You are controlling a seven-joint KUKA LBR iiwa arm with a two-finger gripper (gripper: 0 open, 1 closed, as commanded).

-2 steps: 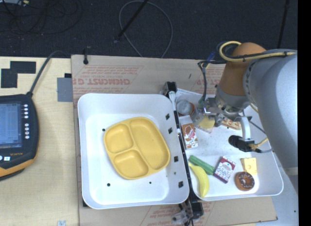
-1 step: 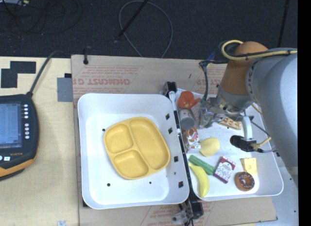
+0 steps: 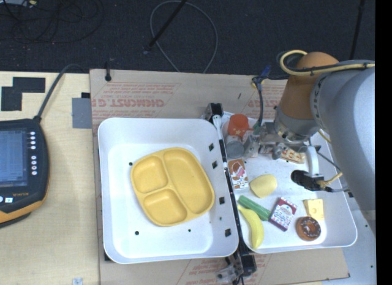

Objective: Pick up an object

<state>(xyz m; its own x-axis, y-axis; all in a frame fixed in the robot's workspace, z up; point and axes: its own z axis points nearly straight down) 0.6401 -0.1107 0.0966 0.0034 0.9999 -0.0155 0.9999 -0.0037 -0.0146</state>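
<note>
My gripper (image 3: 267,147) hangs low over the far part of the right bin (image 3: 343,236), under the orange-banded wrist. Just left of it sits an orange-red round object (image 3: 237,124). In front of it lie a pale yellow lemon-like piece (image 3: 263,186) and a small printed carton (image 3: 238,174) along the bin's left wall. Nearer the front are a green vegetable (image 3: 253,206), a yellow banana (image 3: 255,228), a red packet (image 3: 282,214), a brown doughnut (image 3: 308,228) and a yellow cheese wedge (image 3: 314,208). Nothing shows held in the gripper.
The left bin (image 3: 116,216) holds a yellow divided plate (image 3: 172,186). A black divider (image 3: 225,179) separates the two bins. A teach pendant (image 3: 19,162) lies on the bench at far left. The arm's grey body covers the right bin's far right corner.
</note>
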